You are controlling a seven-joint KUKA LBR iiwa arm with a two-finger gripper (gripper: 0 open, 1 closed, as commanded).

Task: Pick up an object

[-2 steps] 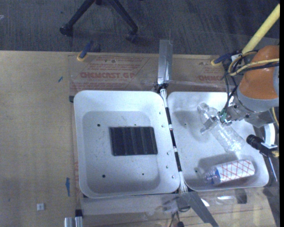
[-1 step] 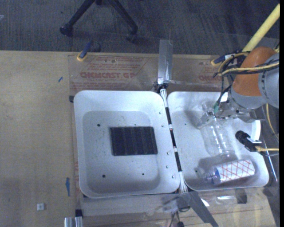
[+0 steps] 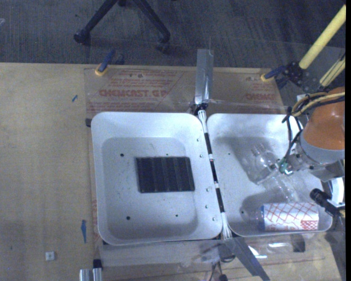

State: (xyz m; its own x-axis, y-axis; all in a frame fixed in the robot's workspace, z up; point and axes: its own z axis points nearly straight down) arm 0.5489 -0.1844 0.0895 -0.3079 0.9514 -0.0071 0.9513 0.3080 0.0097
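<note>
A grey KUKA arm (image 3: 323,134) with an orange band reaches in from the right over the right-hand white bin (image 3: 230,129) on the wooden bench (image 3: 38,164). Its tool (image 3: 285,166) hangs low over the right side of that bin, just above a clear plastic bottle (image 3: 263,162) that lies near the bin's middle; from here it cannot be told whether the tool is apart or together, and nothing can be seen caught in it. A second bottle (image 3: 288,215), clear with a red-and-white patterned label, lies on its side along the bin's near wall, just near of the tool and apart from it. The left-hand bin (image 3: 109,131) carries a dark ribbed rectangular mat (image 3: 164,174) flat at its centre, well apart from the arm. A clear sheet with red lettering (image 3: 137,88) lies under the far edge of both bins, pinned by a blue-and-yellow clamp (image 3: 105,62) at far left. Beyond the bench, the black legs of a stand (image 3: 126,16) rest on the dark carpet, and a yellow pole (image 3: 326,33) slants at far right.
</note>
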